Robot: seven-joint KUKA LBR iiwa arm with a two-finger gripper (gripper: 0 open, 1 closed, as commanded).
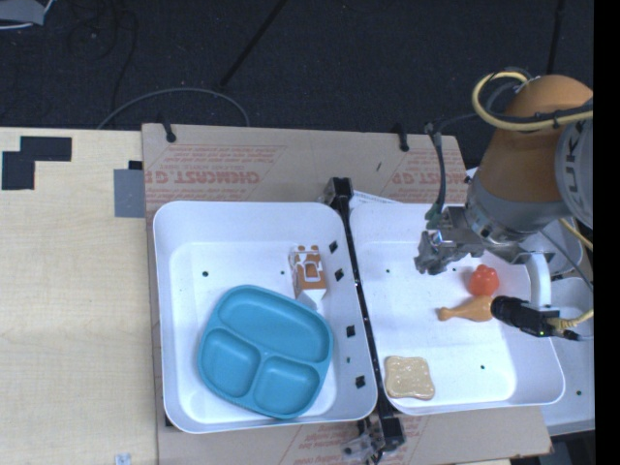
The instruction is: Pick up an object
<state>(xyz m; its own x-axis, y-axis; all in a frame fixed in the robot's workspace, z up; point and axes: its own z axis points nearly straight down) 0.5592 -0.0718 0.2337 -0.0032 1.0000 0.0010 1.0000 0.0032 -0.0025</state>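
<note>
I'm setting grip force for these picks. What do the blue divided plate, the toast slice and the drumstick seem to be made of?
Blue divided plate: probably hard moulded plastic, with an even colour and soft sheen.
Toast slice: looks like a toy of matt plastic or foam; the view leaves that open.
Drumstick: likely smooth toy plastic in a uniform tan.

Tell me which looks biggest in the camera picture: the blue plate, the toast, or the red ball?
1. The blue plate, by far the biggest.
2. The toast, much smaller.
3. The red ball, smallest.
</note>
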